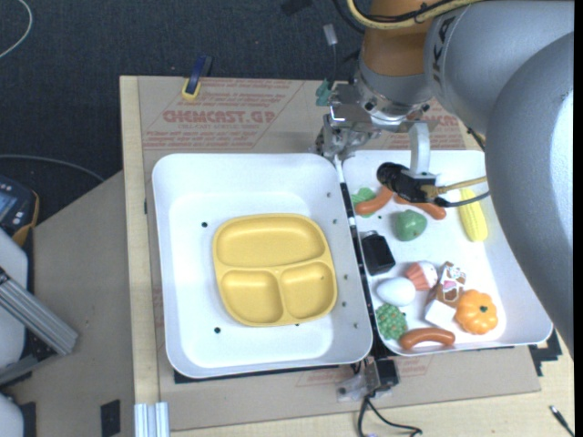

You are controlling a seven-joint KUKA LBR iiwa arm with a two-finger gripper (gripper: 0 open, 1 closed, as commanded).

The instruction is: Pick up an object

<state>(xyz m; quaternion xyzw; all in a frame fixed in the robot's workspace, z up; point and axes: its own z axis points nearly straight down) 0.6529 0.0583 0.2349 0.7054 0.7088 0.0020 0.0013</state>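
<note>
- We see the gripper [337,149] over the far end of the rims where the two bins meet, at the far left corner of the right bin [428,248]
- We cannot tell whether it is released or clenched: that spot is small and cluttered
- The things to pick lie in the right bin: a black block [376,251] just beside its left wall, a green pepper [410,224], a corn cob [472,218], a white egg [395,291], an orange pumpkin [477,311] and a sausage [426,339] at the near rim
- A yellow divided plate [273,269] lies in the left bin [182,208]
- The grey arm [528,107] covers the right bin's far right corner
- The small pieces crowded between egg and pumpkin are hard for us to name
</note>
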